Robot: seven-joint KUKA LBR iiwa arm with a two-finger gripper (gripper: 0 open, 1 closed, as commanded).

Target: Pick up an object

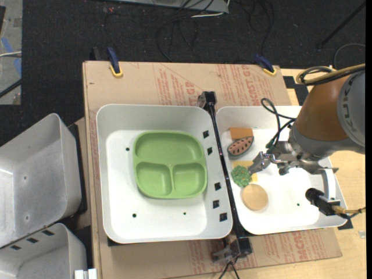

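- I have the arm (pixel 325 118) reaching in from the right over the right bin (pixel 290 225), with the tool (pixel 263 163) low near the bin's left half.
- I cannot tell whether the tool is apart or together; it is small and blurred against the white floor, and nothing shows clamped in it.
- The candidates all sit in the right bin: a green leafy piece (pixel 240 175) just beside the tool tip, a round tan piece (pixel 254 197) below it, a dark slice with pink on it (pixel 239 147), and an orange block (pixel 241 133) touching that slice near the far wall.
- The left bin (pixel 110 173) carries a green divided plate (pixel 170 164), well apart from the tool.
- My worry: the green piece and a small yellow bit next to it lie close to the divider between the bins, so a finger could strike the wall or push the piece against it rather than close round it.
- The green piece looks flat and low, so I judge the tool may skim over it or pinch just an edge that slips out on lifting.
- The tan piece lies near enough that a descent slightly off could nudge it or catch two things at once.
- The cable (pixel 273 112) looping off the wrist hangs over the bin's far side and could drag across the orange block.
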